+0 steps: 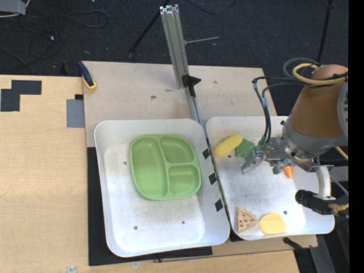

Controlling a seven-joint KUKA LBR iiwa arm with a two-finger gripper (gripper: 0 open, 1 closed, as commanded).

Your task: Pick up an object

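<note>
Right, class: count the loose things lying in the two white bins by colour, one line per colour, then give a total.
Green: 2, the tray and a small piece
Yellow: 2, the corn and a round piece
Orange: 2, the pizza slice and a small piece partly hidden by the arm
Total: 6

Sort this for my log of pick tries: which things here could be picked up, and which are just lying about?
For the job: hand over the right bin; corn cob; green piece; pizza slice; yellow lump; small orange piece.

Lying about: green divided plate in the left bin; metal post.
</note>
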